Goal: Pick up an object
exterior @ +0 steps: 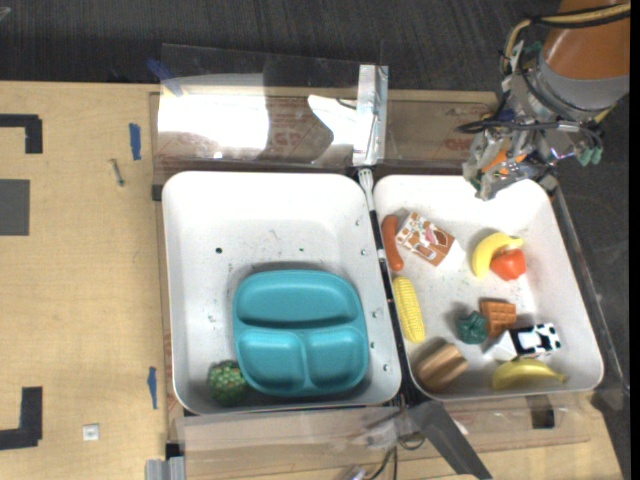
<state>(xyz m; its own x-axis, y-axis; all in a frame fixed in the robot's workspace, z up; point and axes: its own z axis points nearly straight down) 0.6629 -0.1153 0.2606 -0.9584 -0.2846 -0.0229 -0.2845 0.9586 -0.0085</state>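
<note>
Above the right bin's far corner, tool hanging, grip state unclear, banana and tomato just below it

Left bin: divided tray toward front, small ball at front-left corner touching tray. Right bin: corn along left wall, carton behind it, banana right of carton. Arm over right bin's back-right corner.

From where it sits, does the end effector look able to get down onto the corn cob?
Probably yes: the corn cob lies uncovered by the right bin's left wall, and the end effector hangs above that bin's far edge.
</note>
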